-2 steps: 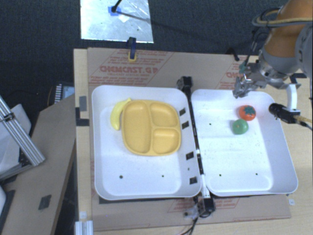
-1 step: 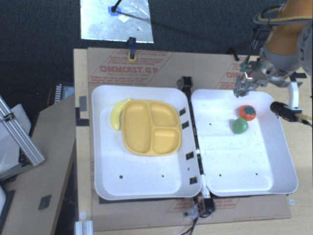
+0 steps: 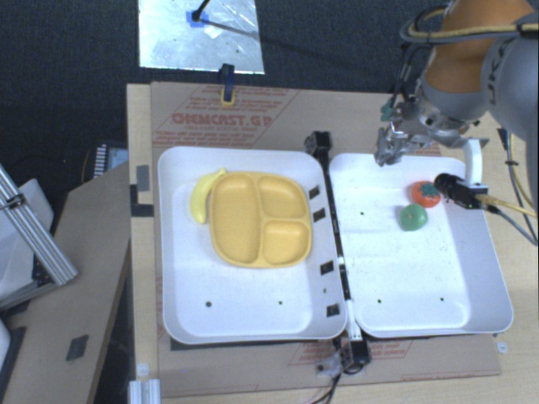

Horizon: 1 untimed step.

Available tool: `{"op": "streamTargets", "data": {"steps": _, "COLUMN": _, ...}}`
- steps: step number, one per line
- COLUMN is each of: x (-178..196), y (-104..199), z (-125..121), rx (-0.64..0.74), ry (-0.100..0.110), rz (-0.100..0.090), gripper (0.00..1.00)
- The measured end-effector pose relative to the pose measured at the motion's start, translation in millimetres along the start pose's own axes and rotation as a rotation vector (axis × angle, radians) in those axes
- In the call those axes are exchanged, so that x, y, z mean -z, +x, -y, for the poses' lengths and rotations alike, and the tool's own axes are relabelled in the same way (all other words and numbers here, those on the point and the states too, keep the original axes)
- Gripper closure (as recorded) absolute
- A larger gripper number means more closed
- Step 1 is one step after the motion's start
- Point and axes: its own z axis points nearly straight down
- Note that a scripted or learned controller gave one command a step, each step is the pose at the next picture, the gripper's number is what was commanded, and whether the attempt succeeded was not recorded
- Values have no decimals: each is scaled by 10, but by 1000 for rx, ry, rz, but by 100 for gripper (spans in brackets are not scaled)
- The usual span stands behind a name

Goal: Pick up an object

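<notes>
Pincer (image 3: 390, 152) hung over the far edge of the right bin (image 3: 421, 310); whether it was open or closed I could not tell. Tomato (image 3: 425, 194) and green ball (image 3: 413, 217) lay nearby in that bin. Left bin (image 3: 244, 310) held a yellow tray (image 3: 257, 219) beside a banana (image 3: 202, 194).

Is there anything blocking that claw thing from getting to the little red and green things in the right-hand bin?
Nothing visible does. The end effector hangs over the right bin's far edge; bare white floor lies between it and the red object and green object.
</notes>
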Motion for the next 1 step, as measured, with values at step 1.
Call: {"op": "streamTargets", "data": {"steps": 1, "x": -129, "y": 560, "z": 70, "rx": 0, "ry": 2, "rz": -1, "gripper": 100}}
